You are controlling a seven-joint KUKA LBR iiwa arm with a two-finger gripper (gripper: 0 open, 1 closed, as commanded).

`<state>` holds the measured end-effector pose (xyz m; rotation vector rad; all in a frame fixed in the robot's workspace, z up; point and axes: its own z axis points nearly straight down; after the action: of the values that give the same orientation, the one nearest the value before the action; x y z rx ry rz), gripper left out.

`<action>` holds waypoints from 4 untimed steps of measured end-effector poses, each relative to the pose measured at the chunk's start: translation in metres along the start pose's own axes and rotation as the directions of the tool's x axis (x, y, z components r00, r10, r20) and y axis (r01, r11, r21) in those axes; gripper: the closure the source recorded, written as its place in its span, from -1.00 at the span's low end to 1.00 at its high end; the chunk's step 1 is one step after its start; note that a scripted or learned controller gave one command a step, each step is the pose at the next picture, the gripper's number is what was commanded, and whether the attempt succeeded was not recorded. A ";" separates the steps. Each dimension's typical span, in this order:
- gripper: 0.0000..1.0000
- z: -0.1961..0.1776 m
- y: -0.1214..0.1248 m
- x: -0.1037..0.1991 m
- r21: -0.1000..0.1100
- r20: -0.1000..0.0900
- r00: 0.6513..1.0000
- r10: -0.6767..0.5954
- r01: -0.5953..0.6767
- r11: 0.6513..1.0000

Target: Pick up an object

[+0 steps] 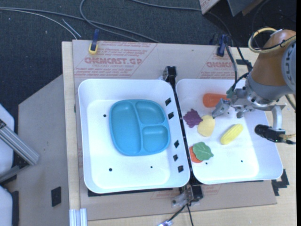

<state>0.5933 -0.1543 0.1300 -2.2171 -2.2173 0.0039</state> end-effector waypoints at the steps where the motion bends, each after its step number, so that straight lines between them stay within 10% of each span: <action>1: 1.00 -0.015 0.002 -0.001 -0.008 0.002 1.000 0.000 0.000 1.000; 3: 1.00 -0.120 -0.006 -0.001 -0.013 0.004 1.000 -0.001 0.001 1.000; 4: 1.00 -0.107 -0.017 0.052 -0.003 0.000 1.000 -0.005 0.005 1.000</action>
<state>0.5767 -0.1026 0.2368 -2.2127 -2.2240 0.0002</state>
